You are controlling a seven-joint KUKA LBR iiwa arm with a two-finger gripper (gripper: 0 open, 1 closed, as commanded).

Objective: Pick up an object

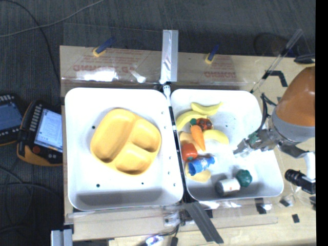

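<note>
The right bin (259,104) holds a pile of toy food along its left side: a yellow banana (205,107), an orange carrot (198,137), a red piece (188,150) and a blue bottle (200,164). A grey can (227,186) and a small green object (244,177) lie near the bin's front. My gripper (246,147) hangs over the right part of this bin, above and slightly right of the green object. It is apart from the pile, and nothing shows in its grasp. The grey arm with its orange band (302,104) comes in from the right.
A large yellow divided dish (126,141) lies in the left bin (82,188). A second banana (219,136) and a small dark red fruit (204,122) sit in the pile. Bare white floor shows in the right bin's back right. A handheld pendant (41,135) sits left of the bench.
</note>
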